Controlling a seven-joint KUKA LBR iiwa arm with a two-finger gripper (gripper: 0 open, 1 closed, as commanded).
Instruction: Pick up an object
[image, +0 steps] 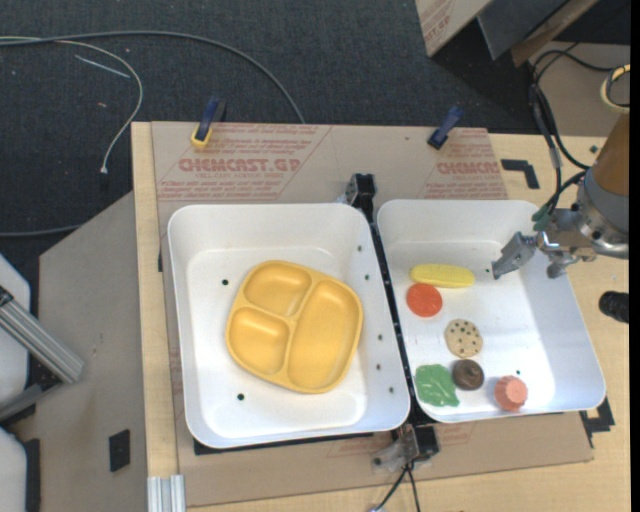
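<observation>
Dark carpet surrounds my bench, where a cardboard sheet (250, 160) bears two white bins side by side; the left bin (190, 300) holds a yellow divided tray (295, 325); the right bin (570, 330) holds the small things I could take. My gripper (530, 255) hangs at the right of the frame, over the right bin's upper part; its fingers spread open, with nothing between them. Nearest it, just to its lower left, lies a yellow banana-like piece (443, 275); below that a red round piece (424, 300); further down a speckled cookie (463, 338); along the bin's lower edge sit a green leafy piece (436, 385), a dark brown round piece (468, 375) and a pink piece (511, 392), all well apart from my gripper.
</observation>
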